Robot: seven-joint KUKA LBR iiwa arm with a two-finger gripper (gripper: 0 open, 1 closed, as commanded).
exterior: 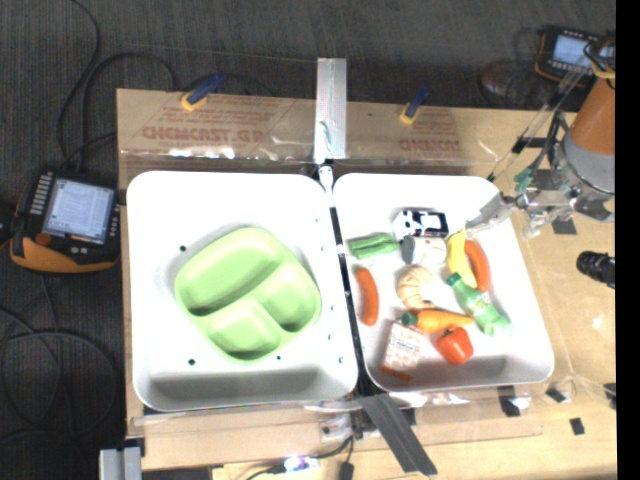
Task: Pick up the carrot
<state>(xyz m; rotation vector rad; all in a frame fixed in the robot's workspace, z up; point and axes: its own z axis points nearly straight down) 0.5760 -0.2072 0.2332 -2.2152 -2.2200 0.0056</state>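
- Grey arm point(590, 158) with orange band, reaching in from 3 o'clock over the upper right corner of the right bin point(535, 353).
- Gripper point(488, 213) over the right bin's rim at about 2 o'clock, tilted down toward 8 o'clock; too small and blurred to tell whether open or closed; nothing seen in its grasp.
- Carrot point(443, 319) lying flat in the right bin, toward 5 o'clock of the bin's middle, green tip pointing to 9 o'clock; well apart from the gripper.
- Just at 6 o'clock of the carrot, touching it: red pepper point(456, 346).
- At 12 o'clock of the carrot: pale onion point(415, 286); at 2 o'clock: green bottle point(478, 303).
- Near the gripper's tip, at its 7 o'clock: yellow banana point(457, 254), with an orange-red oblong piece point(479, 265) just beside it.
- At the bin's 9 o'clock side: orange sausage point(367, 296); above it a green vegetable point(372, 245).
- At 7 o'clock of the carrot: small printed packet point(403, 348).
- In the left bin point(150, 368): green divided tray point(248, 293), sitting askew.
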